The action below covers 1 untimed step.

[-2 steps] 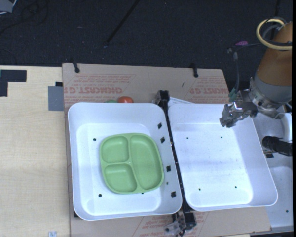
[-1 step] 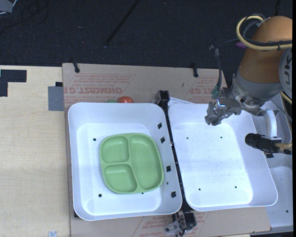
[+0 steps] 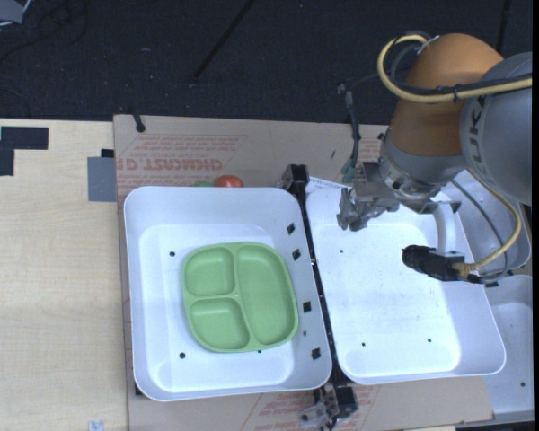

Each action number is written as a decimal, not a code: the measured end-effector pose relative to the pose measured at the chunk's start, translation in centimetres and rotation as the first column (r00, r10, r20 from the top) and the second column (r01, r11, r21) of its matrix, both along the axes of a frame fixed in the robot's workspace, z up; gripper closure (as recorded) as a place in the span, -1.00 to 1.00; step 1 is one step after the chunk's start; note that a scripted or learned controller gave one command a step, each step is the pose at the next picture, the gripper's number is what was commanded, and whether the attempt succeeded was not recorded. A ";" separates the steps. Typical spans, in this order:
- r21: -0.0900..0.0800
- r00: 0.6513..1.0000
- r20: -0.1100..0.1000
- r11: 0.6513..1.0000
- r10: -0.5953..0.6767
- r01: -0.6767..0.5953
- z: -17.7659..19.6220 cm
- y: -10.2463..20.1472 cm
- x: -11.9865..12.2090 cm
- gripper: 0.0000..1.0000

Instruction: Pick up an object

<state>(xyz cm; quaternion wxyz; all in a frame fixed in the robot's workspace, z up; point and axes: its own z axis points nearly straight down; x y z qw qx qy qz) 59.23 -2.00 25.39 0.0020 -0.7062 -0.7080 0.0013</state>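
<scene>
Green divided plate (image 3: 239, 296) lay flat in the left bin (image 3: 153, 223), the one candidate object for pickup, nothing touching it. Camera view: gripper (image 3: 352, 212) hung over the far-left corner of the right bin (image 3: 431, 353), well apart from the plate, across the divider between bins. Finger spacing could not be read at this angle. Judged: no grasp made; approach, descent, closure and lift all remained.
</scene>
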 end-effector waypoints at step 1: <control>0.000 1.000 0.002 1.000 0.001 -0.001 -0.9 5.2 1.7 1.00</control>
